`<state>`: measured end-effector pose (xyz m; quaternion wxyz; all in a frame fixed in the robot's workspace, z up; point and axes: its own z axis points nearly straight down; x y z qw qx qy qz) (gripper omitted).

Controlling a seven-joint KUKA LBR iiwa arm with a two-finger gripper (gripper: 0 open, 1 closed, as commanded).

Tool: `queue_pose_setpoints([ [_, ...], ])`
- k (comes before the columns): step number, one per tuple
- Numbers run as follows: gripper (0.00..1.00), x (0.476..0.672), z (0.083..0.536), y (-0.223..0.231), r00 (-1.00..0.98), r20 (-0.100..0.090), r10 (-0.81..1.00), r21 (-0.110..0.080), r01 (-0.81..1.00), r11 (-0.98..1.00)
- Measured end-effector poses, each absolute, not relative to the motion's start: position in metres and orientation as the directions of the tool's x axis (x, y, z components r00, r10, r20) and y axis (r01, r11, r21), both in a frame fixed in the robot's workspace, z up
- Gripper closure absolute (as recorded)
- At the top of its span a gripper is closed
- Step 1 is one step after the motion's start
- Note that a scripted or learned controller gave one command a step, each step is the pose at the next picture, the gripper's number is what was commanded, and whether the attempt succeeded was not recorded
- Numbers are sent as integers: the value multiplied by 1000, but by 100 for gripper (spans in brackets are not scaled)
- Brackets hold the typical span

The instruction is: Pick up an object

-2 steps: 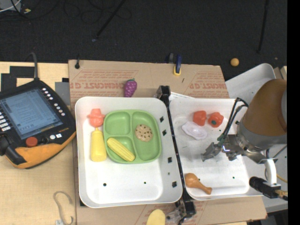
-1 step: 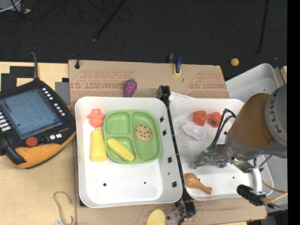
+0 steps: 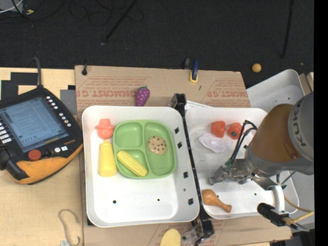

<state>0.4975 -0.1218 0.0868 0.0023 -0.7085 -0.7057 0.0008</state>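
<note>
The desk [image 3: 41, 204] carries two shallow white bins side by side on a sheet of cardboard [image 3: 164, 86].

The arm [image 3: 287, 137] enters from the right of the view, its orange band over the right bin [image 3: 246, 209] and hiding much of that bin's far right side. The gripper [image 3: 218, 177] sits low over the right bin's floor, pointing toward the divider between the bins. Its fingers are small and dark against clutter; whether they are parted or closed cannot be told, and nothing can be made out between them.

The left bin [image 3: 133, 204] holds a green divided tray [image 3: 125, 135]. In the tray, a corn cob [image 3: 132, 163] lies with its long axis diagonal, from upper left to lower right, and a cookie [image 3: 157, 145] rests in the right compartment. Beside the tray's left edge, a yellow bottle [image 3: 106, 159] lies with its long axis running up and down the view, and a pink toy [image 3: 104, 129] sits just above it.

In the right bin, a drumstick [image 3: 215, 200] lies just below the gripper, apart from it, thick end to the left, long axis slanting down to the right. A whitish crumpled item [image 3: 212, 142], possibly plastic film, lies near two red pieces [image 3: 225, 129].

Outside the bins: a tablet controller [image 3: 36, 132], cut off at the left edge; a purple item [image 3: 142, 96] on the cardboard; a yellow object [image 3: 170, 237], cut off at the bottom edge.
</note>
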Motion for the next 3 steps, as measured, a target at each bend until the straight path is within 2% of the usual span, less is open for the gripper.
queue_pose_setpoints([
  [1,100,497,98,-125,13,2,1000,-4,1000,-13],
  [2,100,487,149,-126,6,0,1000,0,1000,-6],
  [3,100,494,208,-133,1,-1,1000,3,1000,-1],
])
